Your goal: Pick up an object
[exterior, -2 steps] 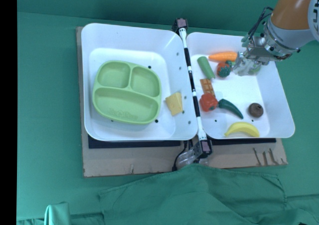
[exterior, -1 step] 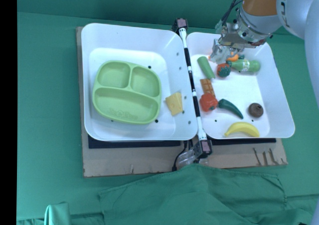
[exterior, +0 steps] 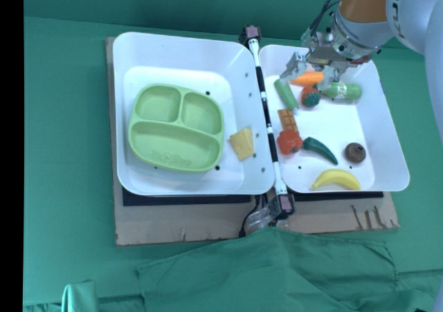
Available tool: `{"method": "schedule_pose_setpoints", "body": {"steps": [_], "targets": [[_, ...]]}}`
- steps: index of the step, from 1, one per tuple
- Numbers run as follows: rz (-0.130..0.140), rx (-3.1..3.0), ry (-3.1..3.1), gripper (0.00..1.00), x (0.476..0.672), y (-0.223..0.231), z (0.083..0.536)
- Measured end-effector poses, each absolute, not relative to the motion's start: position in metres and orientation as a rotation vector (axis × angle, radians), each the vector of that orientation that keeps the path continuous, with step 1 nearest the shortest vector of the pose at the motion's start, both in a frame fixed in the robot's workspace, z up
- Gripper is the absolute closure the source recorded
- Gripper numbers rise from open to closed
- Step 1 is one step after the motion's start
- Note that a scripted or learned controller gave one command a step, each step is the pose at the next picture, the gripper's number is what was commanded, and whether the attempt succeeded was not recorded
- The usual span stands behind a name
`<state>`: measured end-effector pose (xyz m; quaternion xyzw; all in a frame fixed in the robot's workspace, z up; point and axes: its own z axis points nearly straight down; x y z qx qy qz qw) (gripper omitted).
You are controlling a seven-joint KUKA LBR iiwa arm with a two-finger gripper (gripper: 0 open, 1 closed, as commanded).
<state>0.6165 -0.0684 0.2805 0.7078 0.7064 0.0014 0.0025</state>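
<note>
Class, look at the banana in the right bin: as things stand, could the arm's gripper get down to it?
Probably yes. The banana lies alone near the front edge of the right bin, nothing on it or touching it. The gripper hovers over the far end by the carrot.

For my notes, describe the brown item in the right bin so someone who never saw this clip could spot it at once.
Start at the right bin, the one the arm reaches over. Along its near right side, just above the banana and right of the dark green pepper, sits a small round brown piece. It is the only brown, ball-like item, lying apart from its neighbours.
</note>
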Motion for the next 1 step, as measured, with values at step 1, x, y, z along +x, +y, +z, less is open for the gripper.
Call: {"method": "schedule_pose_setpoints", "body": {"steps": [1], "targets": [[0.011,2.219,2.209,1.0,0.6176,-0.0693,0.2939]]}}
